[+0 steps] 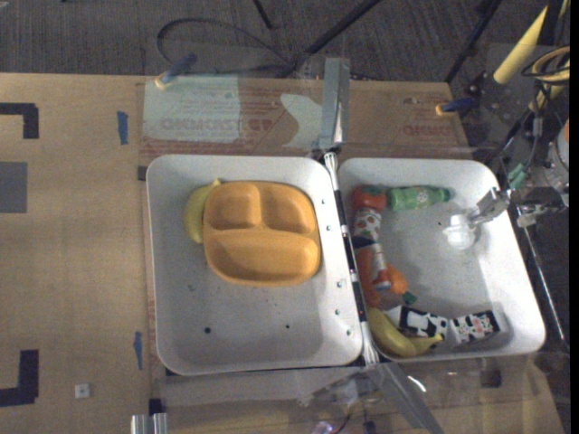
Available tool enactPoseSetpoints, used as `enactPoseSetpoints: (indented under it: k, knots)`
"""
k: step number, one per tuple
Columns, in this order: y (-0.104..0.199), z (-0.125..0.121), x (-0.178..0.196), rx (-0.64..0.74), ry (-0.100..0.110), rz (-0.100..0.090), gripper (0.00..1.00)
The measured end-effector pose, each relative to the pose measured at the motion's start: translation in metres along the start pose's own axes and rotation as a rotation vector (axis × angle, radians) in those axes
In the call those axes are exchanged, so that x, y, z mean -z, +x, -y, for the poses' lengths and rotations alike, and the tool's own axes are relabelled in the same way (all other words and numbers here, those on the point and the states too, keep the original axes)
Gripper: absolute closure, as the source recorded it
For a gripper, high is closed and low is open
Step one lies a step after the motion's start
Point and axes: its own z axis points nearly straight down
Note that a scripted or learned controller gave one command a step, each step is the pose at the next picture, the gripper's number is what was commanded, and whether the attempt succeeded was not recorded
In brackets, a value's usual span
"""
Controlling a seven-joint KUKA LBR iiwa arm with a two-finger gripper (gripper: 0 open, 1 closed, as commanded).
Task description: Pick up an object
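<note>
My gripper hangs low over the upper right corner of the right bin, coming in from the right edge. Just left of and below it lies a small clear, whitish object on the bin floor. Whether the two touch is unclear. A green bottle lies along the bin's far wall. Down the bin's left side lie a red and white carton and an orange packet. A yellow banana and a black and white cow-patterned box lie at the front.
The left bin holds an orange divided plate with a second banana tucked under its left edge. A metal divider separates the bins. Cables and stands crowd the far right.
</note>
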Motion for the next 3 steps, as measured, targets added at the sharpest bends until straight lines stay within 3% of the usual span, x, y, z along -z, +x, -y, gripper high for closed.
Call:
enactPoseSetpoints:
  k: [1, 2, 3]
  knots:
    - [0.003, 0.024, -0.124, 0.205, 0.000, -0.005, 0.00]
    - [0.020, -0.061, -0.131, 0.159, -0.004, 0.002, 0.00]
    - [0.032, -0.095, -0.133, 0.095, 0.009, 0.001, 0.00]
